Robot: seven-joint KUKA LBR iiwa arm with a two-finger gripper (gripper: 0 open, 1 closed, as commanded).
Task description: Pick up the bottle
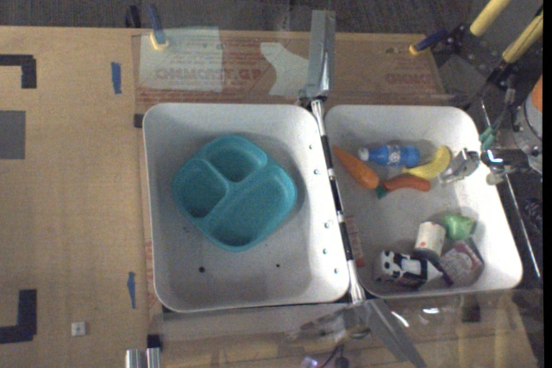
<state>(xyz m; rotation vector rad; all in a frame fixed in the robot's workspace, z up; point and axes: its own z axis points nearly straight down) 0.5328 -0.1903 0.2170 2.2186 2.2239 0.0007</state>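
While poised at right bin's [509, 267] rim: gripper [466, 164], finger gap indiscernible, nothing visibly held. Just left: banana [434, 164], then bottle [392, 155] lying flat, reachable.

Arm [517, 112] cut off at right edge; bottle [392, 155] label too blurred to read

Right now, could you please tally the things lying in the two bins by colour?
Teal: 1, plate
Blue: 1, bottle
Orange: 2, carrot, small piece
Yellow: 1, banana
Green: 1, toy
Black-and-white: 1, cow
White: 1, cup
Dark: 1, packet
Total: 9
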